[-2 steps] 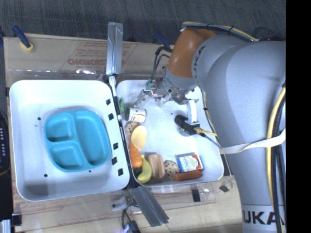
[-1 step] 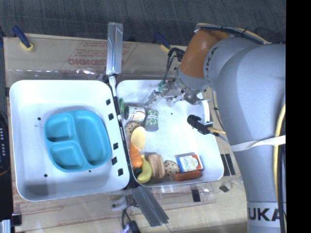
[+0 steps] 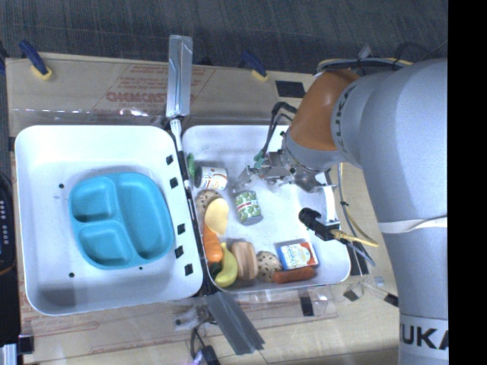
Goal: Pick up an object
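Two white bins (image 3: 46, 150) sit on a cardboard-covered bench (image 3: 114, 86).

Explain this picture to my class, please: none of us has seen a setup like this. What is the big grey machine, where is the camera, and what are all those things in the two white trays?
The grey machine with the orange band is a robot arm, reaching in from the right. At its end, over the right bin, sits its gripper, the part that grasps; I cannot tell how its jaws stand or see anything held. The one camera is fixed above the bench and looks down at a slant.

The left bin holds a blue divided tray. The right bin holds toy groceries: a small green can near the gripper, a yellow lemon-like piece, an orange carrot, a banana, a blue and white carton and others. The arm's job is to pick one up.
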You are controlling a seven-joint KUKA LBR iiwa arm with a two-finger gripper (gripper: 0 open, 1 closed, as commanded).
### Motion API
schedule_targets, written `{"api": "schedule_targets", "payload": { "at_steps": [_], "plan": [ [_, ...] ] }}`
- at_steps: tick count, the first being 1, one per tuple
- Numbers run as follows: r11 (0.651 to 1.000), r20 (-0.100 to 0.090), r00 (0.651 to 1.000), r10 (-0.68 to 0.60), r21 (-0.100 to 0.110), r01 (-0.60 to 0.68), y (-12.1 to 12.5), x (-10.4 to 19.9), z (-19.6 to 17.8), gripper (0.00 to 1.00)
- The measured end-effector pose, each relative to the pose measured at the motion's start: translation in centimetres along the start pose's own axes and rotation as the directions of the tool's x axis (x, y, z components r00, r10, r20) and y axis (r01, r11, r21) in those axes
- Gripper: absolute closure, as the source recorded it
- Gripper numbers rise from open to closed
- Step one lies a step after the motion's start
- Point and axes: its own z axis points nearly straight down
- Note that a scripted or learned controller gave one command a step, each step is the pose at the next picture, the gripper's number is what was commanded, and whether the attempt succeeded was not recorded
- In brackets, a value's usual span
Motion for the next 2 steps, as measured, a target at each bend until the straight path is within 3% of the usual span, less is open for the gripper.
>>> {"api": "schedule_targets", "payload": {
  "at_steps": [1, 2],
  "plan": [
    [1.000, 0.000, 1.000, -0.004, 0.000, 0.004, 0.1, 0.0, -1.1, 1.00],
    [0.979, 0.001, 0.979, -0.203, -0.004, 0.203, 3.6, -0.4, -0.1, 1.00]
  ]
}}
